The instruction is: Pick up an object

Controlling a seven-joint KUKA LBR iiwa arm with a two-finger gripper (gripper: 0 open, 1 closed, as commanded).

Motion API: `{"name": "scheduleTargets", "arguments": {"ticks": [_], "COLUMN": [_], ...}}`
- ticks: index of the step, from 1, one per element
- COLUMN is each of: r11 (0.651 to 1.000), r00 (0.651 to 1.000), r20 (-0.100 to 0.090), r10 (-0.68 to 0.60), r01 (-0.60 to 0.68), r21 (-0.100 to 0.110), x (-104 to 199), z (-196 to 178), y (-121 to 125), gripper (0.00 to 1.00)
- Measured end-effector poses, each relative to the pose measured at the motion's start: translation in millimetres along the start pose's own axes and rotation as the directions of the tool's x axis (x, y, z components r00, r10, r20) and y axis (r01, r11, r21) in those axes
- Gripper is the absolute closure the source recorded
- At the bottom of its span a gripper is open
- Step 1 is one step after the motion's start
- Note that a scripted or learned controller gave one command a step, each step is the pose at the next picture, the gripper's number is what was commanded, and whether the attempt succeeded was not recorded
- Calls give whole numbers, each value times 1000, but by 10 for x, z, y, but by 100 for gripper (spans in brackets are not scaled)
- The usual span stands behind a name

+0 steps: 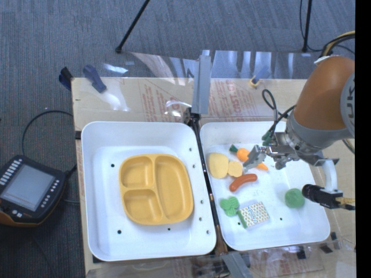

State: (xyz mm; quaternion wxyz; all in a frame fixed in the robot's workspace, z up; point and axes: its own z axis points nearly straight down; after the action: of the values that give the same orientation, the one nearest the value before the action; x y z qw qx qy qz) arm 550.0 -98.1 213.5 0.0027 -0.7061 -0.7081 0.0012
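Over the right bin (324,227), the gripper (255,157) is held low above a cluster of toy food, reached in from the right by the grey arm (322,106) with its orange band. Whether anything is grasped cannot be told, since the gripper's tips are too small and blurred against the items beneath them. Directly under and beside the gripper an orange carrot (246,154) is seen, with a red sausage (243,182) just below it and two pale yellow potato pieces (219,165) to its left. Further toward the front of the right bin, a green broccoli piece (229,205) and a grey perforated block (254,214) are placed side by side. A round green item (294,198) is set apart at the right. Left of the right bin, a yellow divided plate (155,188) is held by the left bin (98,155).
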Motion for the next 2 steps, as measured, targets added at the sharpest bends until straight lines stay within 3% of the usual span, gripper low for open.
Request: {"name": "scheduleTargets", "arguments": {"ticks": [1,2], "r11": [995,996], "r00": [995,996], "r20": [0,-2], "r10": [-95,-88], "r01": [95,88], "r21": [0,2], "x": [-108,-120], "z": [1278,1183], "y": [18,10], "gripper": [0,100]}}
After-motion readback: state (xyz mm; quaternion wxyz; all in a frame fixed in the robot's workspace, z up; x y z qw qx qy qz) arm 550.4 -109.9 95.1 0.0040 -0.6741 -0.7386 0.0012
